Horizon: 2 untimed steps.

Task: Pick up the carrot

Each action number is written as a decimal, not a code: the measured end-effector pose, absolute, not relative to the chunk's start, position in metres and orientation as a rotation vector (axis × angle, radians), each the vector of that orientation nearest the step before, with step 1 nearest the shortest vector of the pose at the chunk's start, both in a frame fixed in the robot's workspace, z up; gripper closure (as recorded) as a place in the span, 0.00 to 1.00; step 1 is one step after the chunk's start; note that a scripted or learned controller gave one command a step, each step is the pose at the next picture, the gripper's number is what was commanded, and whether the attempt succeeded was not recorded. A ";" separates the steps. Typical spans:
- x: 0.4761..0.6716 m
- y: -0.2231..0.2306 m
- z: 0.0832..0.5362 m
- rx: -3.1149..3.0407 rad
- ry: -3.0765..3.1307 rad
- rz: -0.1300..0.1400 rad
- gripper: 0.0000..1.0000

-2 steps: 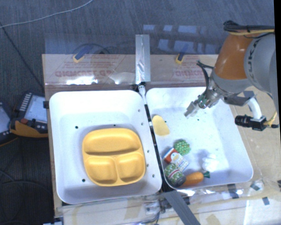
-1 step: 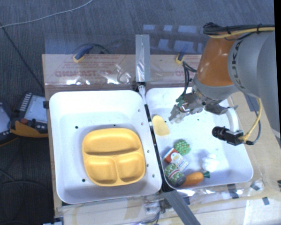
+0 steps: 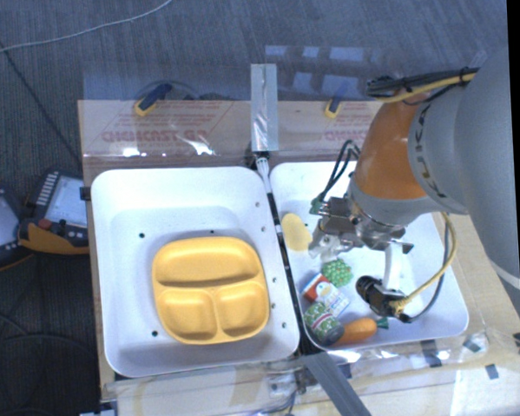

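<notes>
Hovering over the right bin (image 3: 453, 319) with the hand (image 3: 331, 242) above the green ball (image 3: 335, 269), finger state impossible to tell from this angle. Carrot (image 3: 357, 331) lying near the bin's front edge, just beside the packet (image 3: 324, 305) and touching nothing of the hand. Needing, by the look of it, a shift toward that front edge, lining up across the carrot's narrow width, descending clear of the packet.

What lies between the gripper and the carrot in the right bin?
In the camera view, a green bumpy item and a red-and-white packet lie between the gripper and the carrot.
</notes>
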<state>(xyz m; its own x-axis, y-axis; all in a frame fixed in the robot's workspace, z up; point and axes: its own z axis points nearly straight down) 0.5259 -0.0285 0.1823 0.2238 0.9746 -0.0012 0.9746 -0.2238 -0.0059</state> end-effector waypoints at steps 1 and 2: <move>0.536 -0.064 0.182 -2.790 -1.443 0.011 1.00; 0.483 -0.030 0.216 -2.977 -1.002 0.011 1.00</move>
<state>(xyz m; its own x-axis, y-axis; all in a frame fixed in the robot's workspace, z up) 0.4828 -0.0298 0.2155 0.7964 0.6048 -0.0063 0.6048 -0.7964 -0.0030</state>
